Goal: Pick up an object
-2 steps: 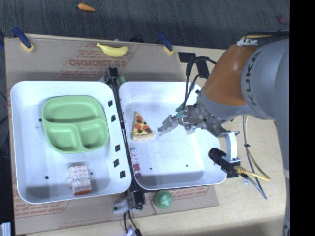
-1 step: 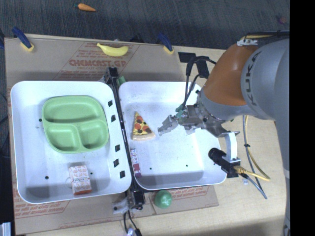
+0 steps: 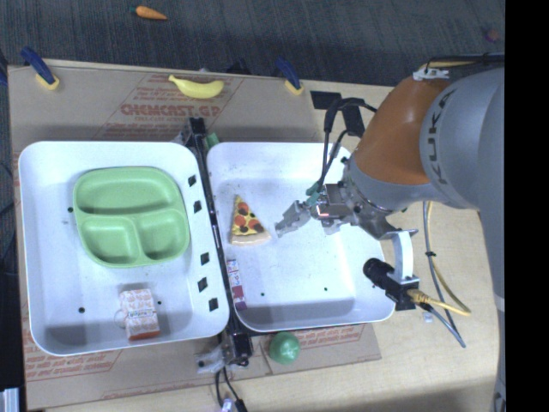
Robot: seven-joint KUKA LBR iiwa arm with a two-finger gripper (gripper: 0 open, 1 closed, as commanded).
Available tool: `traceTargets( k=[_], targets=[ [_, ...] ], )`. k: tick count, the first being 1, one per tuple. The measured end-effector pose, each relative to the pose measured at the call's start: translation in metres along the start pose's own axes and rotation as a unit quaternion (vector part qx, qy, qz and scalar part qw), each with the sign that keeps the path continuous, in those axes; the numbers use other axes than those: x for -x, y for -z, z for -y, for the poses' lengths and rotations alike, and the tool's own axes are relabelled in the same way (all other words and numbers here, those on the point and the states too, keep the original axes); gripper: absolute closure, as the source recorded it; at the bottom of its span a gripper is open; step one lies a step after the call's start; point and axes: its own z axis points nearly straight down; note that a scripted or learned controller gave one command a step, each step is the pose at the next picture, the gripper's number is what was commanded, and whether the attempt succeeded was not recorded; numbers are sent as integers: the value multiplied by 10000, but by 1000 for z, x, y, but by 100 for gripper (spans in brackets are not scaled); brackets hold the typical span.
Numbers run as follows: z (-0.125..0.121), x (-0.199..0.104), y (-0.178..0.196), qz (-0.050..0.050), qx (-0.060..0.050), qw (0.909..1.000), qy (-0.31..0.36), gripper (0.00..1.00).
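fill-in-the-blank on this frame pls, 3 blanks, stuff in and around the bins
1. The green divided tray lies in the ____ bin.
2. The pizza slice toy lies in the ____ bin, left of the gripper.
3. The toy banana rests on the ____, beyond the bins.

Missing words: left; right; cardboard

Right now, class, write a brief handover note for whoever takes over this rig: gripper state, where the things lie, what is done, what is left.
Gripper: low in the right bin, just right of the pizza slice; it grips nothing.
Left bin: green divided tray, small packet.
Outside the bins: banana, green ball.
Done: nothing lifted yet.
Left: grasp and raise one object; the pizza slice is nearest.
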Motion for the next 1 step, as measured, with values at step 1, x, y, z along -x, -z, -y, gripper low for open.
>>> traceTargets(
  k=[1],
  targets=[
    [0,0,0,0,0,10000,0,0]
  ],
)
